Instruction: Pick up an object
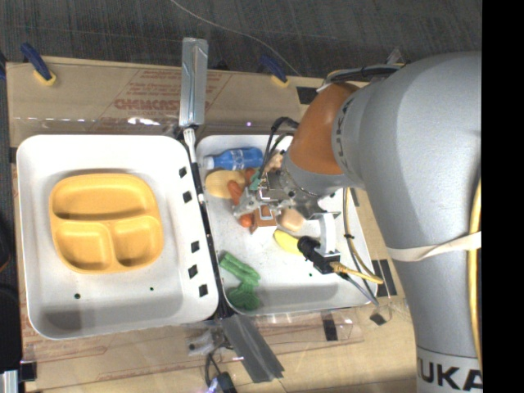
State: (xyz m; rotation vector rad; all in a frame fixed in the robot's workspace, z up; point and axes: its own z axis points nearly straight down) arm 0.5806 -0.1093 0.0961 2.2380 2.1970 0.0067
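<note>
My gripper [260,203] hangs low over the middle of the right bin [270,289], under the arm's orange band. Around it lie small objects: a blue bottle [237,158] at the back, a tan rounded piece [218,184] and a red piece [237,191] just left of the gripper, a yellow banana-like piece [287,242] and a pale piece [291,219] to its right. Green items [239,270] lie at the bin's front left. Whether anything sits between the fingers cannot be made out.
The left bin [33,244] holds a yellow divided tray [106,219]. A metal divider bar [193,80] rises between the bins at the back. The grey arm body covers the right side of the right bin. Cardboard lies beneath both bins.
</note>
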